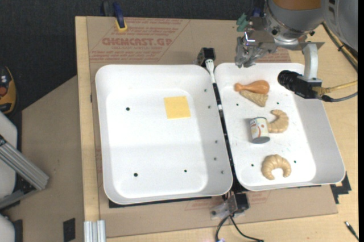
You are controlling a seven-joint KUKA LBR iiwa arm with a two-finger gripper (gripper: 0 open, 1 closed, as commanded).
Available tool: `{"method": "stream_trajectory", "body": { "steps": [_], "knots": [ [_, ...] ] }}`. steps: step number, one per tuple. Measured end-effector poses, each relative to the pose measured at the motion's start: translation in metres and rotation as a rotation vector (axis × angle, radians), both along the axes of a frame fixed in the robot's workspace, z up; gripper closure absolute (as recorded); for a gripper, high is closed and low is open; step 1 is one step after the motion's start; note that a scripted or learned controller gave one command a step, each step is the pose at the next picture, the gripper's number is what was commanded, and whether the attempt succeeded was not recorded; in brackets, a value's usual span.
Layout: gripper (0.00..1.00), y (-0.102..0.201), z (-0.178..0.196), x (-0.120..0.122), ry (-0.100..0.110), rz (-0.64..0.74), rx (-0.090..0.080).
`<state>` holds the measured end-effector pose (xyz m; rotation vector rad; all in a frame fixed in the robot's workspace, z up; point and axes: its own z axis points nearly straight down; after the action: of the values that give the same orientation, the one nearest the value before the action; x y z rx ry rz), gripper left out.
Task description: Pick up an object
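The right bin [318, 138] holds a chicken drumstick [253, 87] lying on a tan wedge [256, 97], a small grey can [259, 129], a shrimp-like piece [278, 121] and a croissant [276, 166]. A yellow cheese slice [177, 107] lies flat in the left bin [114, 138]. My gripper [245, 59] hangs at the right bin's far left corner, above and behind the drumstick, with nothing visibly held. The grey and orange arm rises behind it at the upper right.
A black camera unit [296, 83] on a white bracket sticks out beside the wrist over the right bin's far edge. Black clips [206, 57] sit where the bins meet. A cardboard sheet [142, 36] lies under both bins, with a blue clamp [118, 12] at its far edge.
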<state>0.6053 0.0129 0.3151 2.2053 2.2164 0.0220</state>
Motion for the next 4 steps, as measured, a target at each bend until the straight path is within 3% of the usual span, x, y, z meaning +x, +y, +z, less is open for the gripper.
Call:
{"method": "stream_trajectory", "body": {
  "steps": [1,2,3,4],
  "knots": [
    [1.0,0.086,-0.062,-0.005,0.027,0.002,0.002],
    [1.0,0.196,-0.089,0.018,0.019,0.006,0.005],
    [1.0,0.133,-0.084,-0.028,0.027,-0.01,0.0],
    [1.0,0.198,-0.153,-0.018,0.028,0.001,0.001]
  ]
}}
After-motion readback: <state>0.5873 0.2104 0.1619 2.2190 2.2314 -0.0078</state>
